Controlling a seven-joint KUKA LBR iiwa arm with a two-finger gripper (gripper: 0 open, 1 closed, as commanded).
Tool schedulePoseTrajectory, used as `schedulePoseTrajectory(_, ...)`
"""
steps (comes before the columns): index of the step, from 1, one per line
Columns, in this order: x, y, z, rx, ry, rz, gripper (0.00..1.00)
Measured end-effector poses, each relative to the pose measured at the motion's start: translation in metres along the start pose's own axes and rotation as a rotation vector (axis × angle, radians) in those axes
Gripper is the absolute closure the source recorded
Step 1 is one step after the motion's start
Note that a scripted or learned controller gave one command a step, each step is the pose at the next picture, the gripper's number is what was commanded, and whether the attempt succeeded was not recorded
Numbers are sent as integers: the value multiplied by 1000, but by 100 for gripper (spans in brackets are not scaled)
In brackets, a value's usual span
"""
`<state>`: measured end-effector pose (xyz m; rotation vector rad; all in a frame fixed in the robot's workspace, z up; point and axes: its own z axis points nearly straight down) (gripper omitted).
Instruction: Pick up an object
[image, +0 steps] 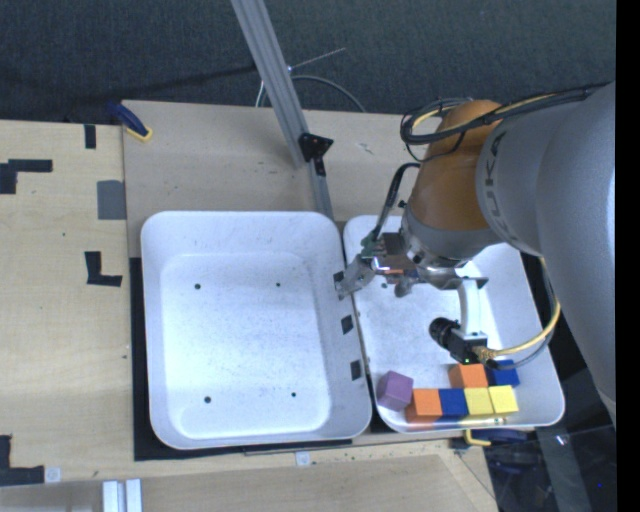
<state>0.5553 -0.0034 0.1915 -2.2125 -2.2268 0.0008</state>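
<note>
- Blocks crowd the near edge of the right bin (535, 300): a purple block (396, 388) at the left, then an orange block (426, 402), a blue block (453, 402) and two yellow blocks (491, 401) in a row, touching.
- Behind that row sit a second orange block (467, 377) and a small blue block (505, 376).
- Farther back, the gripper (390, 268) hangs over the bin's far left part, well apart from the cluster, which lies toward the camera from it.
- Whether the fingers are open or closed cannot be told.
- Beside it sits the left bin (240, 330).
</note>
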Motion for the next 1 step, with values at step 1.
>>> schedulePoseTrajectory(1, 77, 19, 0, -1, 1, -3, 0)
